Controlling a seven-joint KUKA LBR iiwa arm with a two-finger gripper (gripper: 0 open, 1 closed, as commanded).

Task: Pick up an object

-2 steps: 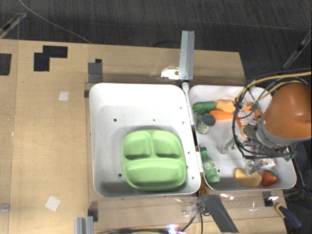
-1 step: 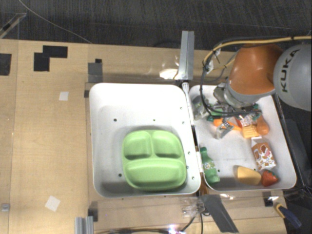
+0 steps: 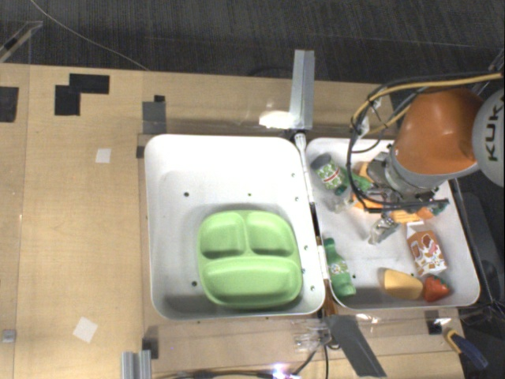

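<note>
My gripper [image 3: 384,229] hangs below the orange wrist band over the middle of the right bin [image 3: 465,279], pointing down at bare bin floor. A small green bottle [image 3: 338,268] lies along that bin's left wall, near the front. Another green-labelled bottle [image 3: 330,174] lies tilted at the back left. A printed snack packet [image 3: 426,251] lies just right of the gripper. A yellow wedge [image 3: 401,283] and a red piece [image 3: 436,288] rest at the front right. An orange item [image 3: 410,209] is partly hidden under the wrist.
The left bin [image 3: 170,172] holds a green three-compartment tray [image 3: 250,257] towards its front. A metal post [image 3: 302,89] stands behind the divider between the bins. Cables [image 3: 371,109] loop from the arm over the right bin's back edge.
</note>
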